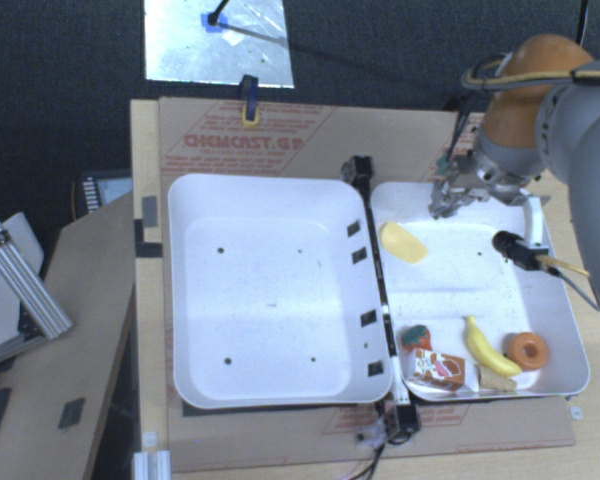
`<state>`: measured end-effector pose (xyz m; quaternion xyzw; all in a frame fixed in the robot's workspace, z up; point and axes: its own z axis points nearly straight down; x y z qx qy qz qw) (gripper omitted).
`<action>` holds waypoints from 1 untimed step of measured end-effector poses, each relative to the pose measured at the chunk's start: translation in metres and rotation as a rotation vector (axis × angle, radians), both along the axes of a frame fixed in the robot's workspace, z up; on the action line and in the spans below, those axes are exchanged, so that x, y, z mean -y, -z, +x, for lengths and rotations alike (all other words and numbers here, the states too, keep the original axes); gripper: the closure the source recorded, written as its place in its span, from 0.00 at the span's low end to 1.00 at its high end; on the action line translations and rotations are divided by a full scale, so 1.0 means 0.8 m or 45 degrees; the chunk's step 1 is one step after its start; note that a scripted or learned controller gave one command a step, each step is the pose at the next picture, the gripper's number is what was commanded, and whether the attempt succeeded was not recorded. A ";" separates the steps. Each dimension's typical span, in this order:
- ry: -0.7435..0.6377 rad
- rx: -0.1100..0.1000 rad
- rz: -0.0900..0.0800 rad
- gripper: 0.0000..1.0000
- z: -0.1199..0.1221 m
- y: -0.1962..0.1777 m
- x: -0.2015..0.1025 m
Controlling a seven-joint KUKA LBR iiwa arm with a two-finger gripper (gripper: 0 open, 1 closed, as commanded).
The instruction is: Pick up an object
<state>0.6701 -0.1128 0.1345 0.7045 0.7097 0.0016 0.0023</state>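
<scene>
- Hovering over the right bin [555, 298], our gripper [445, 203] sits near its far edge; we cannot tell its state.
- We see a banana [485, 346] lying near the front.

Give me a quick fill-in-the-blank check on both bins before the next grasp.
1. The banana lies in the ____ bin.
2. The gripper hangs over that bin's ____ edge.
3. Right of the banana sits an orange ____.
4. The yellow block lies near the ____ between the bins.

Missing: right; far; ring; divider
</scene>
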 end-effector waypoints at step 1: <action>-0.001 0.000 0.002 1.00 -0.011 -0.067 -0.047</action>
